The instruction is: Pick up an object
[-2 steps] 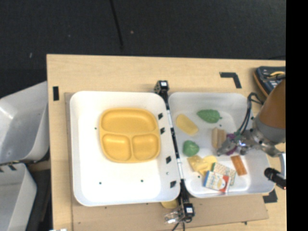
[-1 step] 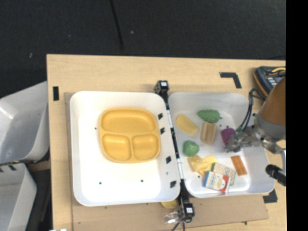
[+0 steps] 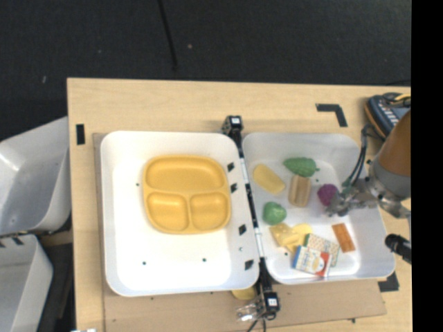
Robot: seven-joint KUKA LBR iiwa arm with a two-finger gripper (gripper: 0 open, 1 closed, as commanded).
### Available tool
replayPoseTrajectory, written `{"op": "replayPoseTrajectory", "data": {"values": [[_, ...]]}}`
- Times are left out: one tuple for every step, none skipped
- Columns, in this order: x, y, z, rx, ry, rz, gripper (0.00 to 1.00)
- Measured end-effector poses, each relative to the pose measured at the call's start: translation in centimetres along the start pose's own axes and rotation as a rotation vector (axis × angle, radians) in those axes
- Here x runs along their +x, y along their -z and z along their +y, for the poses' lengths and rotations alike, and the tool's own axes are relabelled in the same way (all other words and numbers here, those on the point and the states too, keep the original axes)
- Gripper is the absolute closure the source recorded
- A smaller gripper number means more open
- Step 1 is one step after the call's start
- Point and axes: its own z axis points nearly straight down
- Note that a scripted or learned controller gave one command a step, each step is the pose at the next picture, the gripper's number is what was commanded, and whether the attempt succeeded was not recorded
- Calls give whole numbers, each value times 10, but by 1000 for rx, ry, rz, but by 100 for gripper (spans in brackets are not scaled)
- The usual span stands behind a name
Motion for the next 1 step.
{"op": "replayPoseTrajectory", "data": {"values": [[-1, 10, 1, -4, -5, -2, 100]]}}
